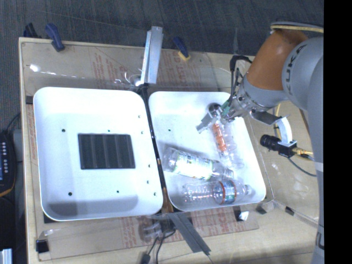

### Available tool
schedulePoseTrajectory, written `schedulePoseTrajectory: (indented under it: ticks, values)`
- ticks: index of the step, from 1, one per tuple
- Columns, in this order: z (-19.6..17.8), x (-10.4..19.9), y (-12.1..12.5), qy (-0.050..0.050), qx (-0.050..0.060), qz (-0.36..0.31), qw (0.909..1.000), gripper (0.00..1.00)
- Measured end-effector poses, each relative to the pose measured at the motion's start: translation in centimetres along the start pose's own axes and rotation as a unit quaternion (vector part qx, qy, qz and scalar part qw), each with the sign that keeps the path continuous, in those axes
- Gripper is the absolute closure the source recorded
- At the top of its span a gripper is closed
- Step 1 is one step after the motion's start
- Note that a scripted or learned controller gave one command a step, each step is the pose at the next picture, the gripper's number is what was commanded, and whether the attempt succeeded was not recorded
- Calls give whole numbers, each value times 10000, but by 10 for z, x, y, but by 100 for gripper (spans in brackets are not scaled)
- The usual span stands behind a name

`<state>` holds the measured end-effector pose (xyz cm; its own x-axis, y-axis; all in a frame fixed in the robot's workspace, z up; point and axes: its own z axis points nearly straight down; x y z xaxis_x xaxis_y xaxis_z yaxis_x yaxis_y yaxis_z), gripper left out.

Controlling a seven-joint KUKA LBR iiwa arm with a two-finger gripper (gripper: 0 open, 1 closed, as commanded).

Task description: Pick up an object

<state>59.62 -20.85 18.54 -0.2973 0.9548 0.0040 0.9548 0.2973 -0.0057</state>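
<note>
The claw (pixel 212 116) sits low in the right bin (pixel 165 120), toward its twelve o'clock side, at the end of the grey arm (pixel 297 70) with its orange band that comes in from three o'clock. Whether the claw is apart or together cannot be told from this slanted view; its metal tip lies just at the top end of a clear plastic bottle with an orange label (pixel 221 139), seemingly touching it, though no grip is visible. That bottle stretches from the claw toward five o'clock. At about seven o'clock from it lies a second clear bottle with a pale green and white label (pixel 190 164), tilted across the bin's middle. Along the bin's six o'clock wall rests a third clear bottle with a dark blue and red label (pixel 220 192), on its side. The left bin (pixel 55 109) stands beside it at nine o'clock, touching along the shared edge, with a dark ribbed rectangle (pixel 106 151) on its floor. Both bins rest on the tabletop (pixel 286 224).
</note>
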Motion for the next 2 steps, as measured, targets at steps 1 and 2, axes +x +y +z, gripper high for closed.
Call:
schedulePoseTrajectory:
  ticks: [1,2]
  values:
    - [2,4,-14,-4,-2,-379,9993,0]
    - [31,0,2,-2,-3,-432,9991,0]
